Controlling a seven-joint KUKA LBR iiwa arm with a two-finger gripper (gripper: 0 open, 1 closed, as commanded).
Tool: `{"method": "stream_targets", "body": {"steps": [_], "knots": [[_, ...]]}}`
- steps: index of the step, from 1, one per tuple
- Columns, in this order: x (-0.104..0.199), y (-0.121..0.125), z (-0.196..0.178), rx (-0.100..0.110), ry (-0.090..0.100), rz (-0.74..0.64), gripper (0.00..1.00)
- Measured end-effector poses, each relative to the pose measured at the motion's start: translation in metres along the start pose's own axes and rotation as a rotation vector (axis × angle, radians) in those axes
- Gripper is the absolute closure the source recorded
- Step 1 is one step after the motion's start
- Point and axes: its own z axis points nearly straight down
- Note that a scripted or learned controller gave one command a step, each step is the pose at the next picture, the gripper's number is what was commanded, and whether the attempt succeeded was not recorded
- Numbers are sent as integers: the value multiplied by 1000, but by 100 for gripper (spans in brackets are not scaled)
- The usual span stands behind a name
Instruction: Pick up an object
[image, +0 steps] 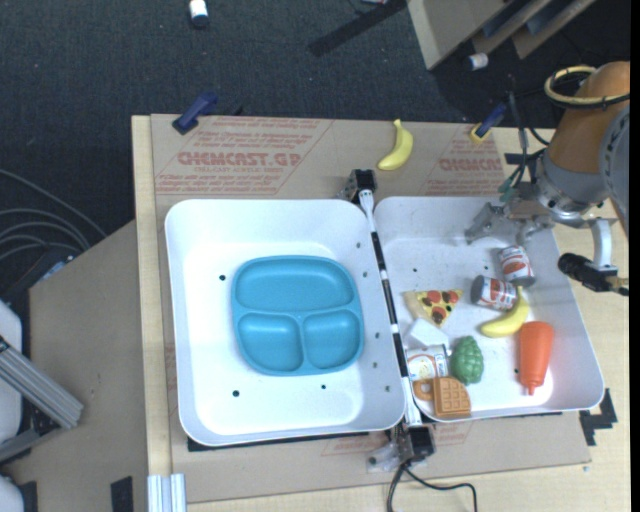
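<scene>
The right bin (440, 225) holds several toy foods: a pizza slice (436, 304), two small cans (515, 263) (493, 291), a yellow banana (505, 318), an orange carrot (534, 355), a green broccoli (467, 360), a waffle (450, 398) and a small white-and-red pack (426, 362). My gripper (503, 226) hangs over the far side of this bin, just beyond the upper can. Its grey fingers (478, 229) are spread open with nothing between them.
The left bin (200, 240) carries a blue three-part tray (296, 313). A second banana (396, 148) lies on the cardboard beyond the bins, with a blue clip (194, 113) at the far left. The arm's orange band (585, 125) rises at the right.
</scene>
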Motion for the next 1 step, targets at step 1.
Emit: {"method": "stream_targets", "body": {"steps": [1], "knots": [[-3,0,8,7,13,0,0]]}}
